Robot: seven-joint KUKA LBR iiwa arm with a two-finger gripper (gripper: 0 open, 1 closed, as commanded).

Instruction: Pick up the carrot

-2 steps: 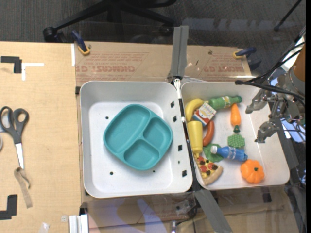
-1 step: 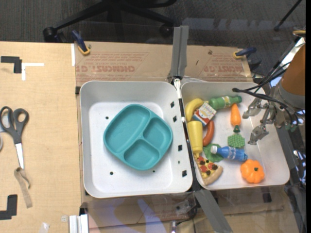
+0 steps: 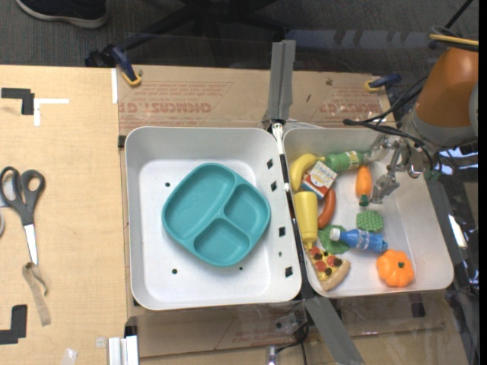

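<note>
Reaching in over the right bin (image 3: 435, 226), the gripper (image 3: 386, 179) hung just beside the carrot (image 3: 364, 182), which lay on the bin floor directly to its left, almost touching the finger tips (image 3: 377, 194) but not between them. The two metal fingers pointed down and to the left, and a small gap was visible between them, so they stood apart and clamped nothing. Further left of the gripper, past the carrot, a green bottle (image 3: 347, 159) lay near the back wall, next to a banana (image 3: 300, 167) and a small red and white carton (image 3: 319, 178). Below these, a yellow bottle (image 3: 306, 214) stood close to the divider, with a red sausage-like piece (image 3: 328, 208) just beside it. In front of the gripper, toward the near wall, there was a green textured piece (image 3: 370, 220), then a blue bottle with a white cap (image 3: 358, 239) touching something green (image 3: 332, 241), and after it a slice of pizza (image 3: 328, 268) and an orange pumpkin (image 3: 395, 268). Well apart from the gripper, the left bin (image 3: 141, 226) held a teal plate with three compartments (image 3: 217, 214). Far to the left, on the wooden bench (image 3: 68, 204), lay a pair of scissors (image 3: 23, 204).
</note>
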